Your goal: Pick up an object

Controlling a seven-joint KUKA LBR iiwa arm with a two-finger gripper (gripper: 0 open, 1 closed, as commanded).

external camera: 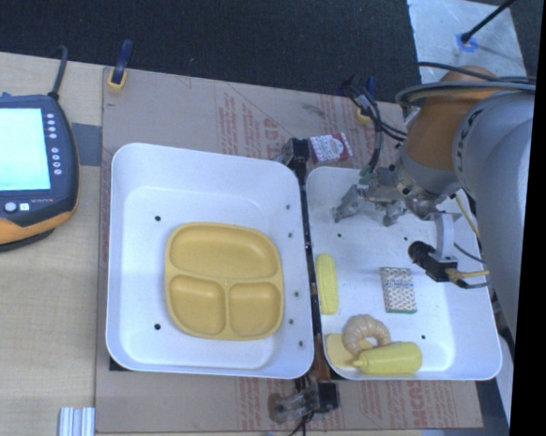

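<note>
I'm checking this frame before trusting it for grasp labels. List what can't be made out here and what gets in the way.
- Gripper, camera view: too small and dark to tell its finger state.
- Small packet: its print is too fine to read.
- Right bin: the arm covers its far right corner.
- Yellow bottle and pastry: they overlap a flat yellow piece, hiding its shape.
- Handheld screen: cut off by the left edge.

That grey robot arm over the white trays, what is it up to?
It is trying to pick something up. The gripper sits at the back of the right bin, with nothing between its fingers. The things to choose from lie nearer the front: a corn cob, a small patterned packet, a doughnut-shaped pastry and a yellow bottle. The left bin holds a yellow divided plate.
</note>
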